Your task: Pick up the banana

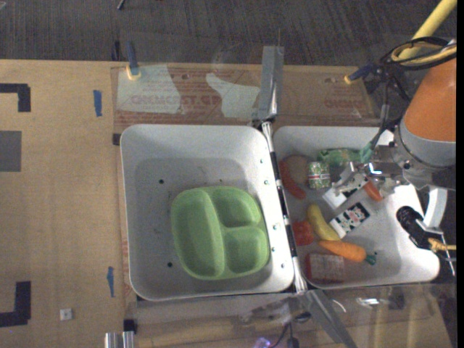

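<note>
The yellow banana (322, 222) lies in the right bin (413, 267), left of centre, with its upper end toward the bin's middle. A black-and-white carton (352, 217) lies against its right side. My gripper (353, 183) hangs over the middle of the right bin, just above and to the right of the banana, over the carton's upper end. Nothing shows clearly in its grasp. The grey wrist and orange band (435, 107) rise behind it at the right.
The right bin also holds an orange carrot (345, 251), a red piece (303, 232), a green can (317, 174), a brown-red item (293, 172) and a pink packet (326, 267). A green divided plate (217, 232) lies in the left bin (145, 194).
</note>
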Robot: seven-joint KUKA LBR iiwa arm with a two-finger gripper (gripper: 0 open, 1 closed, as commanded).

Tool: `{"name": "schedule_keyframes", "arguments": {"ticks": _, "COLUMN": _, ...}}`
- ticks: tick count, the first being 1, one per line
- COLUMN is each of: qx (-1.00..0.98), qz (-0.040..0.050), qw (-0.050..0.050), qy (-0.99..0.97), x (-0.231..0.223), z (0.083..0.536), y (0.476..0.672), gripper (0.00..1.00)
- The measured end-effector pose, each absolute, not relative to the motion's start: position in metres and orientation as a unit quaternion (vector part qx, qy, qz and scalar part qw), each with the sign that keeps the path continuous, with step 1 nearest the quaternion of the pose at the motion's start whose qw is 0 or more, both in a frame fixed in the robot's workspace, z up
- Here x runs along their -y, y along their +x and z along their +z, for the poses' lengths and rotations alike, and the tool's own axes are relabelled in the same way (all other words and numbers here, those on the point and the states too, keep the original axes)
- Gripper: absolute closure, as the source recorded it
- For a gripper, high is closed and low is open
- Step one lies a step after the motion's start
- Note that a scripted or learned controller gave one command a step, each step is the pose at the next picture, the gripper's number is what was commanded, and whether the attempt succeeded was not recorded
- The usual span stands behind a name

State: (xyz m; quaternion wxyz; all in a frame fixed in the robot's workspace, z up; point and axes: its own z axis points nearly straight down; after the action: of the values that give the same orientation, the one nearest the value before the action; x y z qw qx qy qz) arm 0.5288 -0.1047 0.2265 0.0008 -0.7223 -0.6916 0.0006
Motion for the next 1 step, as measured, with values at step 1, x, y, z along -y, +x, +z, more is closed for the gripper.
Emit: {"name": "schedule_keyframes", "arguments": {"ticks": 1, "qx": 0.75, "qz": 0.0006, "qw": 0.001, "qy": -0.661, "x": 0.0382, "z": 0.1838, "y": 0.4826, "gripper": 0.0}}
